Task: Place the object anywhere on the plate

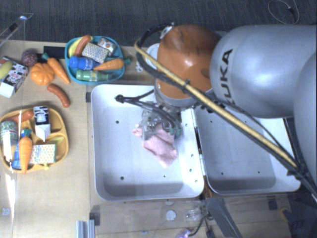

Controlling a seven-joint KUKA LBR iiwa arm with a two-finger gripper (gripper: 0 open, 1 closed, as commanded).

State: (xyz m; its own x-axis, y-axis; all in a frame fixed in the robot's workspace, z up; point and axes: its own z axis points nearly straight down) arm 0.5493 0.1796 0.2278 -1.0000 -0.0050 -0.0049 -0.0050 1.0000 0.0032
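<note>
- Hovering low over the left bin point(106, 182), the gripper point(159, 124) sits directly above a pink object point(161, 148), with the orange-banded arm point(185, 58) coming in from that bin's right side.
- The object, a soft-looking pink piece, lies on the left bin's floor, right of the bin's middle and near the wall shared with the right bin point(247, 180); its upper edge is tucked under the gripper.
- Whether the pincer is spread or closed cannot be told: the wrist and its clear housing cover the tips, so no hold on the object can be claimed.
- By the look of it, the pick-up step is in hand; the placing has not begun.
- No plate can be made out inside the left bin. A white rim point(151, 50) peeks out beyond the bin's far edge, behind the arm, and may be the plate, though that is uncertain.
- The next move calls for a firm closure on the pink object, then a straight lift clear of the bin wall before any travel toward the plate; a soft, flat piece may slip or be caught only by a corner.
</note>
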